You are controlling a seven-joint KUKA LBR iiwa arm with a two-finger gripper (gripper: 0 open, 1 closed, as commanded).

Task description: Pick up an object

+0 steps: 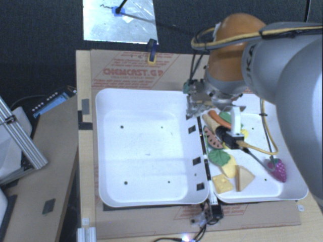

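White plastic makes up both shallow bins on the desk (86, 195), seen from above at a slant. In the left bin (146, 150) the floor lies bare, with free room out to every rim. All the things crowd the right bin (290, 188): an orange carrot-like piece (218, 118), a watermelon slice (212, 137), a green leaf shape (219, 157), yellow and tan wedges (230, 176) near the front rim, and a purple grape bunch (278, 169) toward the right edge. Between the two bins runs a narrow seam of touching rims. Over the back left corner of the right bin, close to that seam, hang the jaws (198, 104); whether they stand wide or narrow I cannot tell. The grey arm (287, 64) covers the bin's back right part.
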